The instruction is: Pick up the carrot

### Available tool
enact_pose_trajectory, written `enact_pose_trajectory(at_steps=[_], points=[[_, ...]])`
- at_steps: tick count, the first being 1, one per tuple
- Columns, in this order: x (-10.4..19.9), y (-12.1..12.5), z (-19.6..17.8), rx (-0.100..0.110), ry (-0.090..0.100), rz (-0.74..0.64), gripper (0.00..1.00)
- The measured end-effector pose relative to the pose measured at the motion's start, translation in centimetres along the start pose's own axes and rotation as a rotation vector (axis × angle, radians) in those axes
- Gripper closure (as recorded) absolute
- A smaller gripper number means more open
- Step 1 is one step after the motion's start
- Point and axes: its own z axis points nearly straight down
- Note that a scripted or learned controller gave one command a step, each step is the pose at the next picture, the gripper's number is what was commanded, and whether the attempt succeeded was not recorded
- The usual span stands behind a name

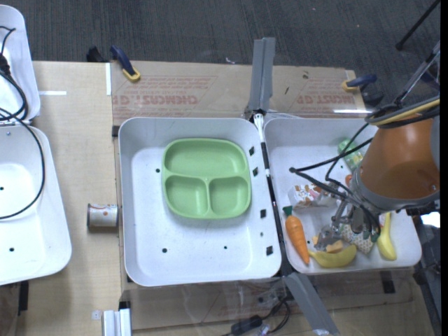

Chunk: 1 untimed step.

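Note:
The carrot (297, 238) is orange with a green stub at its top. It lies lengthwise against the left wall of the right bin (280, 166), near the front. My gripper (348, 224) hangs low over the clutter in the middle of that bin, to the right of the carrot and apart from it. The arm's orange band (400, 161) rises above it, with black cables trailing to the left. Nothing orange shows at the gripper's tip.
A yellow banana (334, 257) lies just below the gripper and another (386, 241) to its right. A white packet (308, 196) sits above the carrot. The left bin (140, 243) holds a green divided plate (207, 178). A small can (103, 216) lies outside it.

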Motion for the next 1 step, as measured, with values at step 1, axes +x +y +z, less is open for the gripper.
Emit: enact_pose_trajectory(at_steps=[1], points=[[-3.14, 0.56, 1.38, -0.007, 0.016, -0.338, 0.00]])
